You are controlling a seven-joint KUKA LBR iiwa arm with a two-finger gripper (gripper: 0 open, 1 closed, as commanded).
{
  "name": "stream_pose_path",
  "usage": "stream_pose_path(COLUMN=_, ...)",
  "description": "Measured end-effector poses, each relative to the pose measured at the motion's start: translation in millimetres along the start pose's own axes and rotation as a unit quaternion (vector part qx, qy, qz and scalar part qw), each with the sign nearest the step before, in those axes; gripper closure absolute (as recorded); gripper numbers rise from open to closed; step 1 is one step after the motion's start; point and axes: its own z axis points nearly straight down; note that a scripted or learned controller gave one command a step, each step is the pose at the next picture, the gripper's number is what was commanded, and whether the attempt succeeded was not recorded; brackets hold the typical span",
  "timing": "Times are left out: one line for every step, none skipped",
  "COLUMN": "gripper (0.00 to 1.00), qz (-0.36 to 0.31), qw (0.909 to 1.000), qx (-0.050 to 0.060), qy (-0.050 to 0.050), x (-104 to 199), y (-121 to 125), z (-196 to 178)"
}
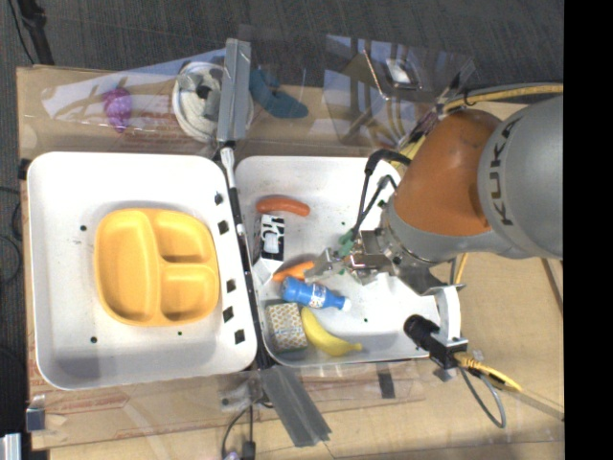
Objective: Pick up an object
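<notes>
Objects, right bin [316, 175]: sausage [283, 205] near the top; black-and-white box [272, 237] below it, by the divider; orange piece [293, 271] under that; blue bottle [314, 295], lying on its side, touching the orange piece; banana [328, 338] at the bottom edge; checked block [284, 325] just beside the banana. My claw [337, 260] hangs over the bin's middle, near the bottle and orange piece, clamped on nothing I can make out; whether it is apart or together I cannot tell. Left bin [57, 257]: one yellow tray [158, 264], three compartments, near the middle.
</notes>
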Motion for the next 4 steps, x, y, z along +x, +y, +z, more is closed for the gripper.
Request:
stream_pose_path(gripper=0.0, qz=-0.03, qw=0.9995, qx=-0.001, qy=0.0, x=-25.1, y=27.6, z=114.4)
stream_pose_path(gripper=1.0, qz=-0.033, qw=0.9995, qx=-0.001, qy=-0.001, x=-25.1, y=28.2, z=104.7)
stream_pose_path(gripper=1.0, qz=-0.005, qw=1.0, qx=-0.002, qy=0.0, x=4.7, y=66.9, z=-21.2)
stream_pose_path(gripper=0.0, qz=-0.005, qw=1.0, qx=-0.002, qy=0.0, x=4.5, y=66.8, z=-21.0)
